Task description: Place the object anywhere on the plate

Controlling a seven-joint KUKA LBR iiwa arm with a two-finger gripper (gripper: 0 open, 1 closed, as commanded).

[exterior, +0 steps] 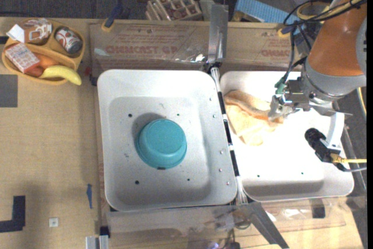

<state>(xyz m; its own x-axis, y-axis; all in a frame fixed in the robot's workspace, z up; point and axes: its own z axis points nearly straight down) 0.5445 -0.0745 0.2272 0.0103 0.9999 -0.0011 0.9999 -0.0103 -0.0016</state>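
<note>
Fingers [278,109] sit on the cloth [247,116]; we cannot tell whether they grip it. Limp, it may slip before the plate [162,143], far left.

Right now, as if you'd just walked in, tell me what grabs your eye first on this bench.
First, the teal plate, alone in the middle of the left bin. Next, the grey arm with its orange band reaching in from the right, its gripper low over a tan cloth-like object in the right bin. Off at the far left, a yellow tray with a banana adds colour.
</note>
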